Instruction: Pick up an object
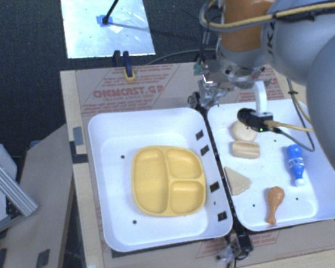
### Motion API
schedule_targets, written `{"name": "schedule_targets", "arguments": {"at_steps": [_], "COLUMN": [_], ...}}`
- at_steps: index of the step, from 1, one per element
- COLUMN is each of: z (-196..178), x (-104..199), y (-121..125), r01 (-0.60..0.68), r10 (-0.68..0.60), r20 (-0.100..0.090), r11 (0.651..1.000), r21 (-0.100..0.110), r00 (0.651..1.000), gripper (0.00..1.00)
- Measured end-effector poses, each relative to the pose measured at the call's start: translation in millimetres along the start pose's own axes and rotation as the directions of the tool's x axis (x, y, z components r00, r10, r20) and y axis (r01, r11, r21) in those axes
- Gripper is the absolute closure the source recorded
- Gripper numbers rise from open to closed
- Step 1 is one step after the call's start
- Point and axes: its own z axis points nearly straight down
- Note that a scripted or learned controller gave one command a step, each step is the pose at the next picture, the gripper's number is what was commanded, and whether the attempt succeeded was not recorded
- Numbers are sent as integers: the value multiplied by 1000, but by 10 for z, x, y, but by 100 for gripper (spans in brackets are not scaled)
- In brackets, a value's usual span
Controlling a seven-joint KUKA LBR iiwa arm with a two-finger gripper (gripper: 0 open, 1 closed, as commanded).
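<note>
Zero lifted yet. Parked with gripper (210, 96) over far seam between bins; grip state impossible to tell, nothing seen held. Whole grasp left. Bun (243, 131) just camera-side of gripper; bottle (295, 163), drumstick (274, 202) farther off, same bin (317, 195).

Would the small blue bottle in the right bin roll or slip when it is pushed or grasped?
The blue bottle lies on its side on the smooth floor of the right bin, so a push would likely roll it. Its rounded body looks glossy, so a grasp may slip.
</note>
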Motion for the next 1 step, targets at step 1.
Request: {"name": "schedule_targets", "arguments": {"at_steps": [1], "z": [109], "x": [413], "y": [25], "r01": [-2], "r10": [2], "r20": [1], "r11": [1000], "r21": [0], "r00": [1000], "gripper": [100]}}
